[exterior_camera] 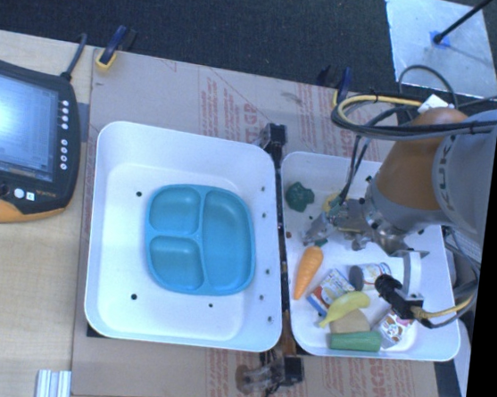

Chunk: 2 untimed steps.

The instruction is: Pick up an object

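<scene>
Here, over the right bin, my arm reaches in from the right, the gripper low above the bin's upper left part; whether it is open or closed on anything I cannot tell. Just left of it lies a small dark green piece. Below it a carrot lies near the bin's left wall, and further down a banana, a tan block and a green block crowd together. The left bin carries a blue divided plate. A control tablet sits on the bench at far left.
</scene>
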### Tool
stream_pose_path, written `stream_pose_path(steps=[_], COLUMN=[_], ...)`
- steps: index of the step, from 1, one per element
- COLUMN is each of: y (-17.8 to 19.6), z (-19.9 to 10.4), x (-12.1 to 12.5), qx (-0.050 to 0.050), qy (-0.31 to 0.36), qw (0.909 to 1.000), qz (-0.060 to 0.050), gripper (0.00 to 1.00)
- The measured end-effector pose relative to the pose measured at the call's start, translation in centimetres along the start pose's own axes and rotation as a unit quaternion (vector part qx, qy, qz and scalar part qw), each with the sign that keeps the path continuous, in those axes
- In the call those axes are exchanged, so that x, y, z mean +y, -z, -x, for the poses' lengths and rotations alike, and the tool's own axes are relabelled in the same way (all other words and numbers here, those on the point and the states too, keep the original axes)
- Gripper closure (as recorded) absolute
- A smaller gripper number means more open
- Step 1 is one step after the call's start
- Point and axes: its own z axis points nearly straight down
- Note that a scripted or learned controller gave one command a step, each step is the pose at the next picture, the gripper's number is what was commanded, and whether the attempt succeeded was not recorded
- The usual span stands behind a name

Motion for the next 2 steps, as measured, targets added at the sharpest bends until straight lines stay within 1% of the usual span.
stream_pose_path(steps=[1, 2], y=[-0.9, 9.2], z=[-0.2, -1.6], x=[7.4, 8.1], qx=[0.003, 0.001], qy=[-0.004, -0.002], qw=[1.0000, 1.0000], qz=[-0.008, 0.003], gripper=[0.00, 0.00])
